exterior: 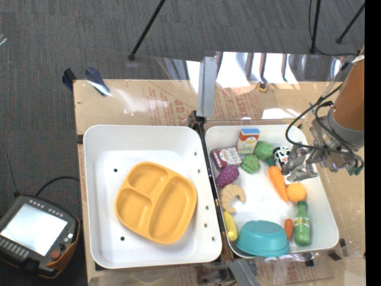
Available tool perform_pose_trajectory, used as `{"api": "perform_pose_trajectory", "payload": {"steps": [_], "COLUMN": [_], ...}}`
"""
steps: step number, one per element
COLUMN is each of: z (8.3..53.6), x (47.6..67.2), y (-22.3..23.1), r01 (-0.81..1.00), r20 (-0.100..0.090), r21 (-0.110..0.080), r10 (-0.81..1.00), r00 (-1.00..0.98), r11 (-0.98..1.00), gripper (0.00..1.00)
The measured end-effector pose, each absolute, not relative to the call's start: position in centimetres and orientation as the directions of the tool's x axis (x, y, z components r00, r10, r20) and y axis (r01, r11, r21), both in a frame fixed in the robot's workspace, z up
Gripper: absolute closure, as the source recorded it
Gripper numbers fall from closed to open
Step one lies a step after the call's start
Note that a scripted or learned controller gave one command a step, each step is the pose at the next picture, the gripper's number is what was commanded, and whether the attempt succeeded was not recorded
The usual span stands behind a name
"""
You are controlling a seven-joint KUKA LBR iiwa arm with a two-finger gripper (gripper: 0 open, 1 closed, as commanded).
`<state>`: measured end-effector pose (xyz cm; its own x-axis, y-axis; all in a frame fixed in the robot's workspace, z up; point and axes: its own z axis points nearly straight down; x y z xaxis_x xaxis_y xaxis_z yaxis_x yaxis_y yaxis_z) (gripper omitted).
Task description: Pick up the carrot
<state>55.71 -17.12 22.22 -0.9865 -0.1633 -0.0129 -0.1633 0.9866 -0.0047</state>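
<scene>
Camera view, looking down at a slant on two white bins. Carrot [277, 183] lying flat in the right bin [324, 219], near its right half, between a green broccoli-like toy [250, 164] at about 10 o'clock and an orange fruit [296, 192] touching or almost touching its lower end at 4 o'clock. Long axis running from 11 o'clock down to 5 o'clock, thicker end seemingly toward the top.

Gripper [299, 167] hanging just beside the carrot, at about 1 o'clock from its middle, above the upper right part of the bin. Nothing visible between the fingers, so not holding the carrot; whether spread or closed, cannot tell, metal parts too small and cluttered.

Probably still the approach step: needs a short move toward 7 o'clock, and a wrist turn so the fingers close across the short width, not along the 11-to-5 line. Risk: the fruit and a black-and-white toy [281, 155] standing close, easy to nudge.
</scene>
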Motion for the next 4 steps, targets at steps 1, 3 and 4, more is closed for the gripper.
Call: {"api": "perform_pose_trajectory", "payload": {"steps": [1, 3, 4], "z": [9.9, 20.0, 34.0], "x": [51.1, 47.8, 52.0], "y": [-8.6, -15.4, -13.8], "r01": [0.090, -0.096, -0.072], "r20": [0.008, 0.001, -0.015], "r21": [0.003, 0.001, -0.004], "r10": [0.089, -0.096, -0.072], "r00": [-0.996, -0.995, -0.997], "r11": [0.996, 0.995, 0.997], "gripper": [1.00, 1.00, 1.00]}}
